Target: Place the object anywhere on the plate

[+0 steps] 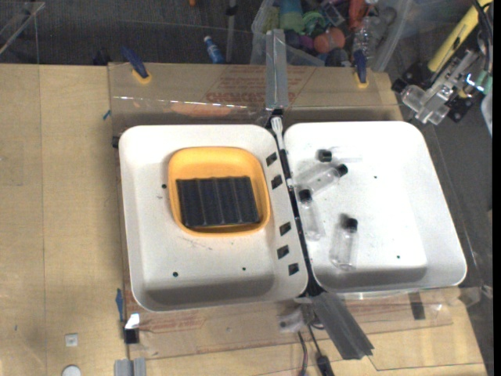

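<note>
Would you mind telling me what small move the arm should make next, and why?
Probably swing the gripper in over the right bin and stop above the clear vial lying apart from the others. The gripper sits beyond that bin's far right corner, well away from any vial, and the yellow plate in the left bin bears a dark ribbed slab but no vial.

From here I see my claw at the upper right edge of the frame: pale, silvery, angular metal with dark fittings behind it and a yellow cable above. Finer detail is blurred.
</note>
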`<state>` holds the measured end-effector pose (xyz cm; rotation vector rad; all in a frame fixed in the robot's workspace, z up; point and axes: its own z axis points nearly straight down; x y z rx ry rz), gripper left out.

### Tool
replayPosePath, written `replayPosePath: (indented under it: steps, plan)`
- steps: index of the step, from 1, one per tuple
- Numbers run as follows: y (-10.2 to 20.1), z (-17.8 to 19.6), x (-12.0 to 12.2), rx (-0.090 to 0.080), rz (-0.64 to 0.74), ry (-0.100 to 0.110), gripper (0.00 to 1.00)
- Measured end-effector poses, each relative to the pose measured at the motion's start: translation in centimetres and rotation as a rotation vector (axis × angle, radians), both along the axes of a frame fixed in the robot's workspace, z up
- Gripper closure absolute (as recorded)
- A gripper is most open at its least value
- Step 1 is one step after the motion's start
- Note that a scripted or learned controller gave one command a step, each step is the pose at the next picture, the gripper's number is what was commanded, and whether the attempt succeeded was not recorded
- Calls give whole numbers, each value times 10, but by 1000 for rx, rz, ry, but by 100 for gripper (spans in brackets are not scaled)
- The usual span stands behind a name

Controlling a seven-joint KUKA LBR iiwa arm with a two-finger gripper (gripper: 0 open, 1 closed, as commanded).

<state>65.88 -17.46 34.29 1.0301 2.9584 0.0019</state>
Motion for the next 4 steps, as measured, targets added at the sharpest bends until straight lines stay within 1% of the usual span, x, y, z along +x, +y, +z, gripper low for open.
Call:
replayPosePath:
  steps: [1, 2, 3, 4]
  plan:
    - [-50, 50, -5, -3, 261, -1, 100]
    - [-48, 32, 0, 0, 320, 5, 100]
    - [-46, 73, -3, -6, 602, -2, 100]
    - [-46, 89, 7, -8, 864, -2, 100]
